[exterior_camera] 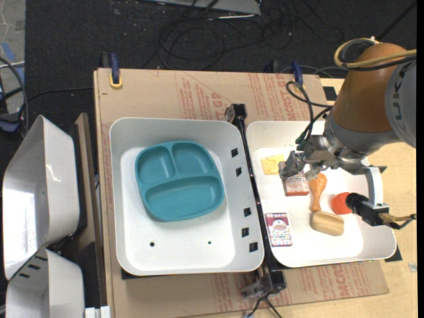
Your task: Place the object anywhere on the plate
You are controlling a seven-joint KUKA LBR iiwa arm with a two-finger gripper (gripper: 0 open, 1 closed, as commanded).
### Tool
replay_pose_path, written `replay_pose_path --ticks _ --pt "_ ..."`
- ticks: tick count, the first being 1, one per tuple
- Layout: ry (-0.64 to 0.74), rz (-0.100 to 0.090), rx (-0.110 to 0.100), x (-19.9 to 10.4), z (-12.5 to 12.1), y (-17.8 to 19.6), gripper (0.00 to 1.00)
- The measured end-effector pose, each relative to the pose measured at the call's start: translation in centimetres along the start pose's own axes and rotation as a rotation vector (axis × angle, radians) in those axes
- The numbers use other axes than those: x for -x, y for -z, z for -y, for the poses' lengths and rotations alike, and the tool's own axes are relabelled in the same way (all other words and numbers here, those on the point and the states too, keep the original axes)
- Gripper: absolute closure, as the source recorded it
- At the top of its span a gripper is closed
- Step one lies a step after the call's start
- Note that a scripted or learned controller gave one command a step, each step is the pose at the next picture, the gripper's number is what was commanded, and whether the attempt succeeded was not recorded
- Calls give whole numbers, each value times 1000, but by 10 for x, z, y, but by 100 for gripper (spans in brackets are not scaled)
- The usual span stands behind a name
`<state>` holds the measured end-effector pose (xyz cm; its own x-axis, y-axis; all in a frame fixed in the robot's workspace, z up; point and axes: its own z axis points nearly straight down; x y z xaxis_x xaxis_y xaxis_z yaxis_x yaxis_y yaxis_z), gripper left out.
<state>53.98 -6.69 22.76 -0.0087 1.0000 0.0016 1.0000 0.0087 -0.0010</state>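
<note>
Camera view: plate (pixel 179 181) in left bin (pixel 126 197), seemingly bare.

Two white bins (pixel 126 197) — one teal plate (pixel 179 179), two small packets (pixel 278 228), one carrot (pixel 318 189), one bread piece (pixel 328 224).

A teal divided plate (pixel 179 180) sits in the white left bin (pixel 126 197). In the white right bin (pixel 377 247) lie a pale yellow square (pixel 269 165), an orange carrot-like piece (pixel 318 190), a red-orange round piece (pixel 340 203), a tan bread-like block (pixel 327 224), a red-and-white packet (pixel 296 187) and a pink-and-white patterned card (pixel 278 228). The arm's (pixel 371 85) band is orange.
</note>
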Motion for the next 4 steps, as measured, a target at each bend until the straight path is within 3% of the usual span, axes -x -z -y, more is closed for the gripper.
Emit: replay_pose_path --ticks 2,4 --pt "1 0 2 -112 -23 7 100" --pt "0 0 1 -221 -20 11 100"
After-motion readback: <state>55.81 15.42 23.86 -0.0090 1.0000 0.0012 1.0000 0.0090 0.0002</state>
